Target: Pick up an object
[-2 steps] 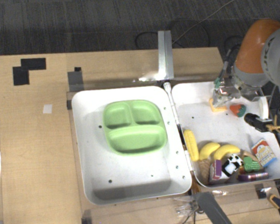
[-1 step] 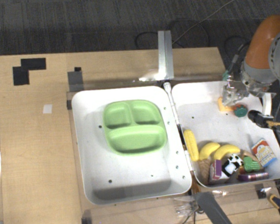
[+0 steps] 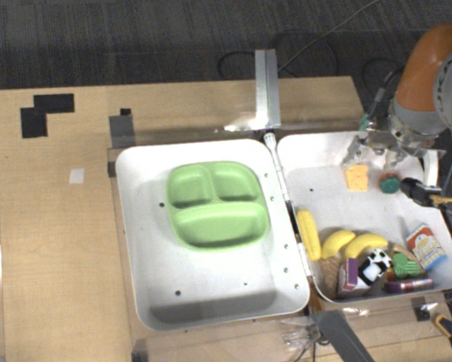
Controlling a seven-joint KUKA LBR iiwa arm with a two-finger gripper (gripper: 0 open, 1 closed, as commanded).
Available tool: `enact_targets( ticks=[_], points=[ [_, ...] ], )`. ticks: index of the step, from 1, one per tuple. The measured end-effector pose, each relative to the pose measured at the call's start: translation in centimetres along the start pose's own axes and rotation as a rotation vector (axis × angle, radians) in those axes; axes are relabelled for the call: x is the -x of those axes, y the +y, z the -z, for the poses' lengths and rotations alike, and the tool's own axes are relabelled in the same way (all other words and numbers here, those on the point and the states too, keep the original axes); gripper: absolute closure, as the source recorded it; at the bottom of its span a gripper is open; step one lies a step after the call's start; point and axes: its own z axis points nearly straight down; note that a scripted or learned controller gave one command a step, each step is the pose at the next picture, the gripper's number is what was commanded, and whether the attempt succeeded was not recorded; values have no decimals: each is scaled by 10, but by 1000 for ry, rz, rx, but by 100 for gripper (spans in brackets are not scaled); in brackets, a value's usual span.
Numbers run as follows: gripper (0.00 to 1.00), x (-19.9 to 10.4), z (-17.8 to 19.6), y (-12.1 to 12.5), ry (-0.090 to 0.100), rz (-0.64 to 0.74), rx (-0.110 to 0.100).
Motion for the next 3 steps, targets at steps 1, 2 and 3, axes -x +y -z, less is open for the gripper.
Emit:
enact_targets(
  ticks=[1, 2, 3],
  points=[
    [0, -5, -23, -6, 0, 241, 1],
    [100, -7, -9, -3, 0, 246, 9],
    [100, -65, 59, 6, 2, 235, 1]
  ],
)
